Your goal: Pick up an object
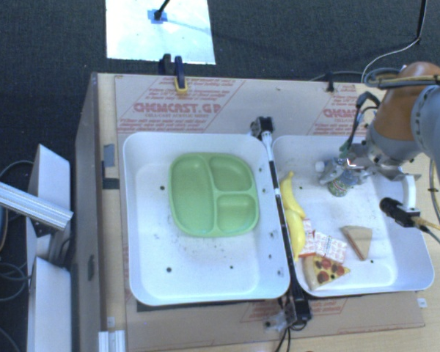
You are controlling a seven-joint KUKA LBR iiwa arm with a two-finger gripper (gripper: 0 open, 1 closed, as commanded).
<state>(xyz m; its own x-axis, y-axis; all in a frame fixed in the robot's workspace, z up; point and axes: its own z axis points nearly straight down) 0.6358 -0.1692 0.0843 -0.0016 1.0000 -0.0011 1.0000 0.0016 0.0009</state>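
While hovering low in the right bin (407, 270), gripper (342, 169) set right over a small greenish can-like object (339, 184) near the bin's far side, presumably lined up for a grasp. Whether open or closed: cannot tell (view too blurred there). Object short, rounded, pale green with a silvery top, standing apart from banana (293, 213) and pizza slice (324, 270).

We note a pale green plate (213, 195), yellow banana (293, 213), tan wedge (358, 240), red-spotted pizza slice (324, 270), white bins (154, 284).
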